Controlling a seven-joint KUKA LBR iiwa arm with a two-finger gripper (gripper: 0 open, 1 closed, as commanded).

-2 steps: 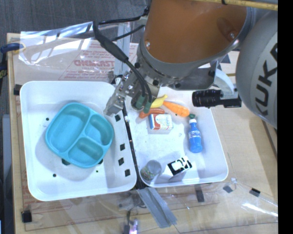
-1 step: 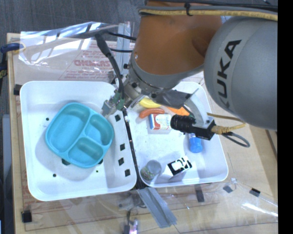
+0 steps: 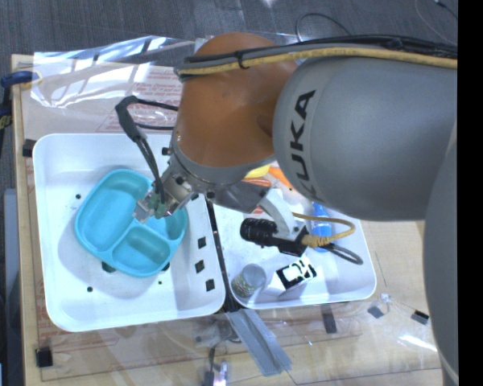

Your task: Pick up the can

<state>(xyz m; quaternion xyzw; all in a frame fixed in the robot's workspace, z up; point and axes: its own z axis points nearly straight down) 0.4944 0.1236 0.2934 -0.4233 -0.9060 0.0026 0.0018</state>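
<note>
The grey arm point(image 3: 362, 111) with its orange band point(image 3: 225, 95) reaches over the seam between the two bins, hiding much of the right bin point(image 3: 350, 284). The left bin point(image 3: 56, 215) lies just left of that seam and holds a blue divided tray point(image 3: 121, 232). The gripper point(image 3: 155, 207) hangs over the tray's right edge; whether it is spread or pinching cannot be told. The can point(image 3: 247, 281) stands just right of the seam, at the right bin's near corner.
</note>
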